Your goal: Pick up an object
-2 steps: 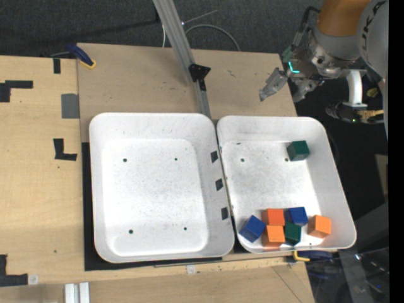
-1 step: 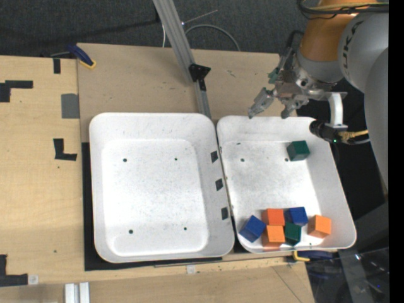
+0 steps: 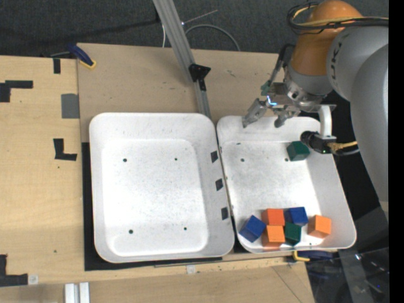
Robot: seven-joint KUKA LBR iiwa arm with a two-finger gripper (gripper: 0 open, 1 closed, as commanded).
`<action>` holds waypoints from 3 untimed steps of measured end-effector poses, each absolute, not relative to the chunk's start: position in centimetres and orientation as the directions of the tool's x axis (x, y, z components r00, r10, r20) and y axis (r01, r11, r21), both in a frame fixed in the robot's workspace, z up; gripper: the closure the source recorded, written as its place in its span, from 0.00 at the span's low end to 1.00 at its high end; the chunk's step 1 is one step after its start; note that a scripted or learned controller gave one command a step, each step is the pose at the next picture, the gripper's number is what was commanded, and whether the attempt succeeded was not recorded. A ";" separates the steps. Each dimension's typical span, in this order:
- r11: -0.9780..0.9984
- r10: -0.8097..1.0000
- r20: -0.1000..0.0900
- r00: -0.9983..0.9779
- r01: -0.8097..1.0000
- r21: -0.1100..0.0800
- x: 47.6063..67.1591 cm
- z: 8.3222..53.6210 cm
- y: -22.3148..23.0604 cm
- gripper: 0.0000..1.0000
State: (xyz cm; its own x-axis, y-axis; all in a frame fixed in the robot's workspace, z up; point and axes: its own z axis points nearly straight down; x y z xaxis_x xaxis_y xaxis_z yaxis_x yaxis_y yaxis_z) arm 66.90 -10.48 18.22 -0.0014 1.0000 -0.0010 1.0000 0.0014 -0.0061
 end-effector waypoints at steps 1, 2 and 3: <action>0.002 1.000 -0.001 -0.002 1.000 -0.007 66.9 11.7 -10.2 0.00; 0.003 1.000 0.000 -0.003 1.000 -0.002 67.0 13.2 -10.2 1.00; 0.002 1.000 -0.001 -0.002 1.000 0.006 67.1 19.6 -10.0 1.00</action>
State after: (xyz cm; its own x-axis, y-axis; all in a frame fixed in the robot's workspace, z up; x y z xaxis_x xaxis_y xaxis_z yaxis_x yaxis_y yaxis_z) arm 67.12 -10.05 19.58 -0.0019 1.0000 -0.0006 1.0000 0.0019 0.0056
